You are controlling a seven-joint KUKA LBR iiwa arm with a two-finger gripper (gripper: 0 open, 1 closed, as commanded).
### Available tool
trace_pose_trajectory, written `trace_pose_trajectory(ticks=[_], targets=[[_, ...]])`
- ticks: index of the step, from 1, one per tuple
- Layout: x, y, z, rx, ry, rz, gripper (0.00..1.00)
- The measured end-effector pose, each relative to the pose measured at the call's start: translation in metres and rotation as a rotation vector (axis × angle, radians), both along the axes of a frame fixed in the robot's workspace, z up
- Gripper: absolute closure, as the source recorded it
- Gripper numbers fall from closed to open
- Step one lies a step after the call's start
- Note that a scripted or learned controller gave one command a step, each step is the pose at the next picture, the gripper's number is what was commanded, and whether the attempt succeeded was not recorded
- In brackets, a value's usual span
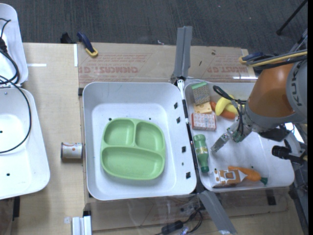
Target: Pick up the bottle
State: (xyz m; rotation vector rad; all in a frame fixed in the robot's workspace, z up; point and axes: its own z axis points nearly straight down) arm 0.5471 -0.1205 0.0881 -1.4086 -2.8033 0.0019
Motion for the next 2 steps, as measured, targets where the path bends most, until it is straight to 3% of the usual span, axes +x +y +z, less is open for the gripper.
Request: trace_pose_trajectory(ticks=[1,2], targets=[[0.056,0.013,0.000,-0.003,0.002,-0.397,0.00],[-0.024,-0.024,0.000,-0.002,0.002,-0.389,0.00]])
